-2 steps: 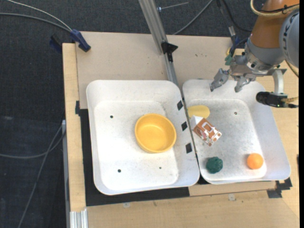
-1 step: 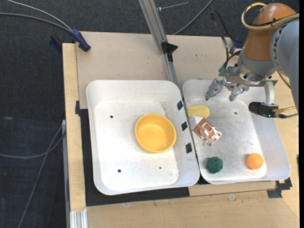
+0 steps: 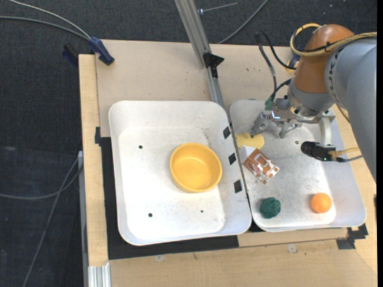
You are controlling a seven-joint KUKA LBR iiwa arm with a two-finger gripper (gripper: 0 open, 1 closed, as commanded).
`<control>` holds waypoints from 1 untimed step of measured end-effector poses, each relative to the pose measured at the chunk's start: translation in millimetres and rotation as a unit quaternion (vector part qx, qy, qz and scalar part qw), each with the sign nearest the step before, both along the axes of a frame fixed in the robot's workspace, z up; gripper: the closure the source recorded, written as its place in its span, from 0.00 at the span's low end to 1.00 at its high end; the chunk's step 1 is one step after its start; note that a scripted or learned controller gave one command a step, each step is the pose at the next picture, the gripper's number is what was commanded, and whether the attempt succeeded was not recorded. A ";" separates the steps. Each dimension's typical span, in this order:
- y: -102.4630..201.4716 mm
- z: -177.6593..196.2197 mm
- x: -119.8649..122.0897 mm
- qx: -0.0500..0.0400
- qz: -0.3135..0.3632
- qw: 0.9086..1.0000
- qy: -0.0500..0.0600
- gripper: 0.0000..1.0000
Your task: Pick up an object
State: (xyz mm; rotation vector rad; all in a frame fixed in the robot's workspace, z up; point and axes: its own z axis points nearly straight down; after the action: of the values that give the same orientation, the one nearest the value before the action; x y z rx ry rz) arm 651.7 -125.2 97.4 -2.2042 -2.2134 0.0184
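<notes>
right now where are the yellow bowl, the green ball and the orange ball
yellow bowl (image 3: 195,167), camera view, on the bowl's inner floor
green ball (image 3: 270,207), camera view, on the ball's top middle
orange ball (image 3: 321,202), camera view, on the ball's centre

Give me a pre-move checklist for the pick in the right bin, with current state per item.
1. Gripper is over the right bin, near its upper left corner: ok.
2. Nothing seen between the fingers, no object held yet: ok.
3. Finger opening: cannot tell from this slant.
4. Nearest target, the pale yellow piece, lies just below and left of the gripper, close to the bin's left wall: ok, though the wall may crowd a finger.
5. Other candidates lie apart from each other: red-and-white block, green ball, orange ball: ok.
6. Yellow bowl sits in the left bin, out of the way: ok.
</notes>
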 end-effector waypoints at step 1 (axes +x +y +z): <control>2.2 17.2 3.6 -0.001 0.002 1.000 -0.005 1.00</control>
State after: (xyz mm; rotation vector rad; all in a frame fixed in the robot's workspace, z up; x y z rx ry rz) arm 655.3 -123.1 114.6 -2.2048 -2.2236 0.0091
